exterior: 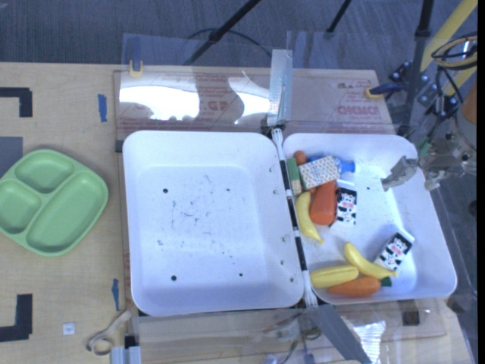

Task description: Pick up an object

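Only the right bin [436, 226] holds bananas [306, 217], carrots [323, 202] and cartons [395, 249].

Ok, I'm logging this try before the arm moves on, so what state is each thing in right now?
gripper: above the right bin's far right part, nothing seen between its fingers
left bin: bare white floor, scuffed
right bin: holds the toys
bananas: three, lying flat
carrot: lying by the divider
cow-print cartons: two, tipped over
green plate: on the bench, left of the bins
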Available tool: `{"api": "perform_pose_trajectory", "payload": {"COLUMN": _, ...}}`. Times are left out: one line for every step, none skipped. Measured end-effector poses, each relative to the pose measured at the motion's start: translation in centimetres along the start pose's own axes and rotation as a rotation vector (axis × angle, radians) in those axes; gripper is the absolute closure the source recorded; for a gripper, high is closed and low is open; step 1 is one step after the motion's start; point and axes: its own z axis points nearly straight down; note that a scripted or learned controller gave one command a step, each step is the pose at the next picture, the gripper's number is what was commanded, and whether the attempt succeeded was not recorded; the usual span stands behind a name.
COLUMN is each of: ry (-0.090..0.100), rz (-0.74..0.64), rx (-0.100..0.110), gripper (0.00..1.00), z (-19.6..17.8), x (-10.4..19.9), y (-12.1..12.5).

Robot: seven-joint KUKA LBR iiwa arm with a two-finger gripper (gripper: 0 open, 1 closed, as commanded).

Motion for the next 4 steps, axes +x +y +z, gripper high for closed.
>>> {"api": "perform_pose_trajectory", "payload": {"ry": -0.002, "rz": -0.280, "rx": -0.005, "gripper": 0.00, "z": 9.4, "x": 6.4, "y": 3.1}}
{"api": "perform_pose_trajectory", "payload": {"ry": -0.011, "rz": -0.315, "rx": -0.024, "gripper": 0.00, "z": 11.1, "x": 6.3, "y": 4.3}}
{"api": "perform_pose_trajectory", "payload": {"ry": -0.009, "rz": -0.314, "rx": -0.019, "gripper": 1.00, "z": 10.4, "x": 6.3, "y": 4.1}}
{"api": "perform_pose_trajectory", "payload": {"ry": -0.002, "rz": -0.306, "rx": -0.003, "gripper": 1.00, "z": 3.9, "x": 11.9, "y": 11.1}}
